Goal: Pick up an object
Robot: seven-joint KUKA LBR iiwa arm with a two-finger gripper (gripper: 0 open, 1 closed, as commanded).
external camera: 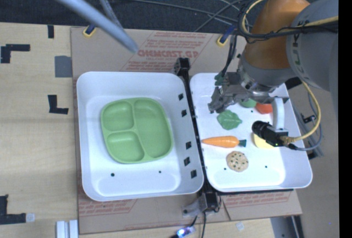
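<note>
Hanging over the upper left part of the right bin (297,179), the end effector (219,102) points down toward the bin floor. It is dark against the arm's shadow, so I cannot tell whether it is spread or closed, and nothing is seen held in it. Just below it lies a green leafy toy (228,119), flat on the bin floor. Below that, an orange carrot (220,142) lies crosswise, and a round cookie (237,161) sits near the carrot's right end. To the right of the end effector, a red piece (265,109) and a small green piece (249,103) are partly hidden under the wrist. A yellow piece (263,144) lies further down on the right. The left bin (88,88) holds a green divided plate (136,129). Both bins rest on a cardboard sheet (165,50) on the table (33,121).
</note>
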